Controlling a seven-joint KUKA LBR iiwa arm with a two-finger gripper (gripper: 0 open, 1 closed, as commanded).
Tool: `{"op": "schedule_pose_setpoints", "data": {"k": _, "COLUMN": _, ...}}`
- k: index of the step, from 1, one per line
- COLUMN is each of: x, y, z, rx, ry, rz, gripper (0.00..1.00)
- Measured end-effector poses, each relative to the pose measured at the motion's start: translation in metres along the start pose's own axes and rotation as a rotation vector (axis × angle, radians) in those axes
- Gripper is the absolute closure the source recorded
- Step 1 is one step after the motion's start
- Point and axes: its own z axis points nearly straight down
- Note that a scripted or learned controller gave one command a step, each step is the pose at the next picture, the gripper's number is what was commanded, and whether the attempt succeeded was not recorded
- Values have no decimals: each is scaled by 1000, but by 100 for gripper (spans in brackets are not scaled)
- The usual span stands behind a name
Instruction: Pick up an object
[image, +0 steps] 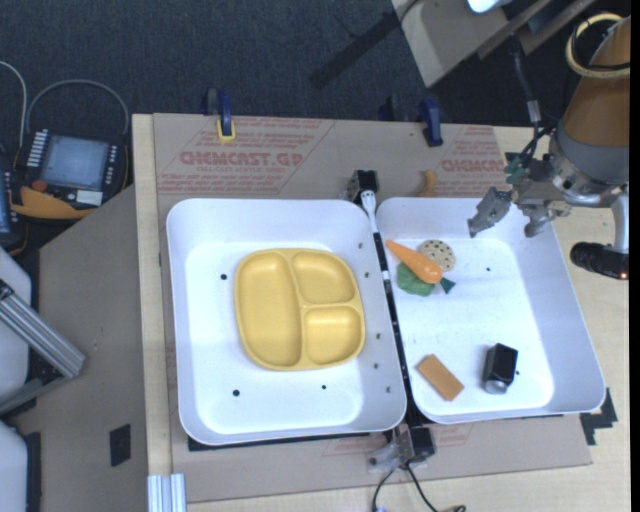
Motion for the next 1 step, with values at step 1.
{"op": "schedule_pose_setpoints", "data": {"k": 1, "x": 0, "y": 2, "z": -9, "rx": -15, "ry": -2, "rz": -3, "gripper": 0}}
